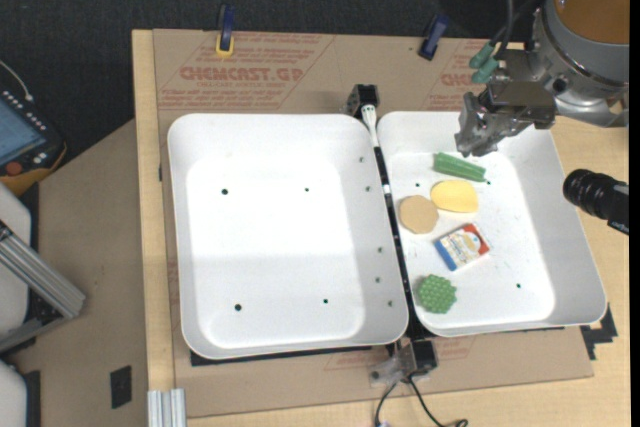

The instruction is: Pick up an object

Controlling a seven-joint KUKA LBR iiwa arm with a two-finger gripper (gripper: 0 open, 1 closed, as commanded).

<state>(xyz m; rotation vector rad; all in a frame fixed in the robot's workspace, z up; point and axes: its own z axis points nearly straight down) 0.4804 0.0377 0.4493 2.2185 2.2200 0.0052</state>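
At the far left of the frame the desk (150, 215) runs out as a brown board, with a yellow clip (226, 42) near its upper edge. The left bin (200, 140) fills the middle left, a shallow white tray with a few dark dots on its floor. A black clamp (362, 99) sits at the top of the seam between the two trays, and a blue clip (434, 33) stands a little further right on the board.

The right bin (575, 280) holds all the items. Moving rightward across it: a tan round disc (419, 214) near the seam, a green knobbly round piece (436, 292) toward the lower edge, a yellow oval (455, 196) just right of the disc, a long green bar (460, 167) above the oval, and a small red, white and blue packet (463, 245) below it.

The tool (478, 141) hangs at the upper right of that tray, at the end of the grey arm. Whether its tips are apart or together cannot be told from this angle; nothing is seen between them.

The green bar is the nearest item, lying just below and slightly left of the tool. Its long axis runs from upper left to lower right, so a grasp would probably need to close across its short width.
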